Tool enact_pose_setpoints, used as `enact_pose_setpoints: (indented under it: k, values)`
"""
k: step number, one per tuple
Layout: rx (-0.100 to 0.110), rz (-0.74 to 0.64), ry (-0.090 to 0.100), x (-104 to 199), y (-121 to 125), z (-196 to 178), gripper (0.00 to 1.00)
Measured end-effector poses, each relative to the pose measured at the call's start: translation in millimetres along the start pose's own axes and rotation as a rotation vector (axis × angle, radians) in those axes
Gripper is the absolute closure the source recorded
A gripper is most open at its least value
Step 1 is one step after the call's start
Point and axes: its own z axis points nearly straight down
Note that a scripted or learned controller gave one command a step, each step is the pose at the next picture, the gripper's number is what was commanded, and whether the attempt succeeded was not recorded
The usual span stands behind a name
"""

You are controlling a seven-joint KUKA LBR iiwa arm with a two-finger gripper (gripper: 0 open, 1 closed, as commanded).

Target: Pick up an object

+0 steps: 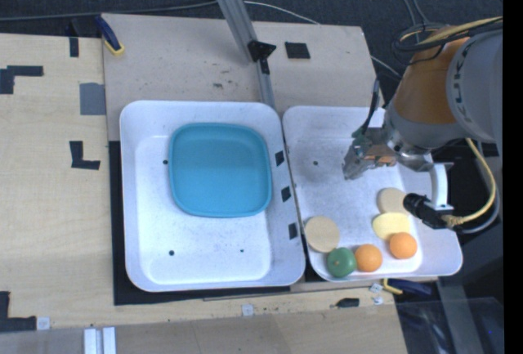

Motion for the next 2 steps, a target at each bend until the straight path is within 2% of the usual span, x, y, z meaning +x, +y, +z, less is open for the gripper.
enact_pose_setpoints:
  k: [2]
  values:
    - [0.000,0.001,0.000,-15,0,-112,1.00]
